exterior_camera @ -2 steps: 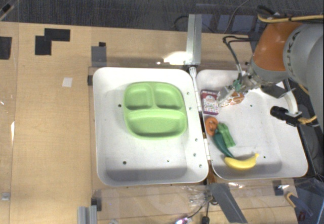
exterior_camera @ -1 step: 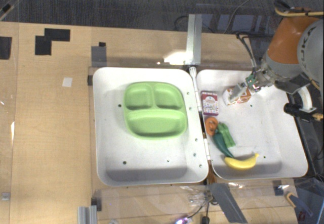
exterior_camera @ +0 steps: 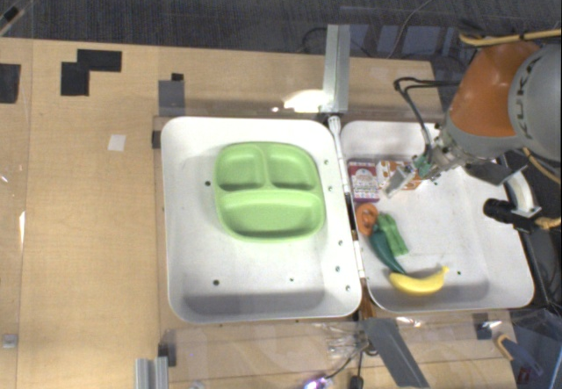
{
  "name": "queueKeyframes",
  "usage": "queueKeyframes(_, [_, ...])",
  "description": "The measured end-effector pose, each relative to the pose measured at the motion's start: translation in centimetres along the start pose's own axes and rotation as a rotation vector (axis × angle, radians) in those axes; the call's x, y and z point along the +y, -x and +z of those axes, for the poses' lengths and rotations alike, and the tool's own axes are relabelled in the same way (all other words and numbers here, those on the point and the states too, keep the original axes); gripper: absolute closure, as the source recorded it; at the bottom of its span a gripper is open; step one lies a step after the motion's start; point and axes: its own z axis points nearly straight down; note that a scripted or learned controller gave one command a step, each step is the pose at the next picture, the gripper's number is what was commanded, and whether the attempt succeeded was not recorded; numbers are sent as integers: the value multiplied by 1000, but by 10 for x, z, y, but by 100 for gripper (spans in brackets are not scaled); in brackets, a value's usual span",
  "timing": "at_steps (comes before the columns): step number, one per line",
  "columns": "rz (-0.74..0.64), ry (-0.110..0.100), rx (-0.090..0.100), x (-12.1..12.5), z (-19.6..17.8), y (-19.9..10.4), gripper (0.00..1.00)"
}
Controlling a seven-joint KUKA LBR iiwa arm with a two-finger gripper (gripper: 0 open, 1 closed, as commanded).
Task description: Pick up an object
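So the left bin [exterior_camera: 189,273] has a green divided plate [exterior_camera: 268,188]. In the right bin [exterior_camera: 492,286], the gripper [exterior_camera: 407,176] hovers beside a red packet [exterior_camera: 363,180]; can't tell its fingers' state. Nearer: green veggie [exterior_camera: 388,242], banana [exterior_camera: 418,280], orange bit [exterior_camera: 365,218].

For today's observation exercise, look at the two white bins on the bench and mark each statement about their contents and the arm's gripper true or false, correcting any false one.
1. The green divided plate lies in the left bin. True.
2. The banana lies on the green divided plate. False: it lies in the right bin, near its front edge.
3. The gripper is over the right bin. True.
4. The red snack packet sits in the left bin. False: it sits in the right bin, by the divider.
5. The green vegetable lies between the packet and the banana. True.
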Motion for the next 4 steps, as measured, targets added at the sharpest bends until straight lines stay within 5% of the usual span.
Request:
queueKeyframes(1, [-6, 12, -8, 39, 15, 27, 0])
queueKeyframes(2, [-32, -20, 15, 54, 15, 37, 0])
queueKeyframes(4, [-50, -19, 14, 53, 16, 38, 0])
